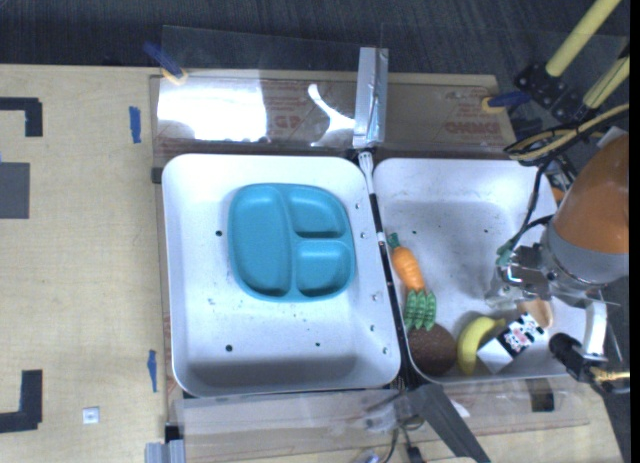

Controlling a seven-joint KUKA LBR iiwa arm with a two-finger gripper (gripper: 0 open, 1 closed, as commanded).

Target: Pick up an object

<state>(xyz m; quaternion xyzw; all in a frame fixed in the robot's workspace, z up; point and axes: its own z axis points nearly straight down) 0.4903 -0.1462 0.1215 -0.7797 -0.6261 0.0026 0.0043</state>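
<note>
The arm comes in from the right, and the gripper (522,303) hangs low over the right bin (450,191), near its right wall. The wrist blocks the tips, so I can't tell if it's gripping anything or not.

Nothing looks lifted; the toys all sit along the bin's near and left side:

- A small black-and-white carton (520,336) lies just below the gripper, toward the near wall. It's the closest item and looks to be touching the banana.
- A yellow banana (474,341) lies just left of the carton. It's curved, and its long axis runs roughly from the near wall up toward the bin's middle.
- A brown round thing (432,347), prob. a coconut or kiwi, sits left of the banana in the near-left corner.
- A green piece (421,308) and a carrot (407,267) run up the left wall. They're well apart from the gripper, with the carrot's long axis roughly along the wall.

The left bin (190,281) has a blue divided plate (291,241), far off across the divider.

My read: the key relation is carton vs. banana — both lie toward the near wall from the gripper, carton nearest. They're crowded together, so a grab may catch both or neither. The banana would need the fingers set across its long axis, which means a short shift left.
</note>
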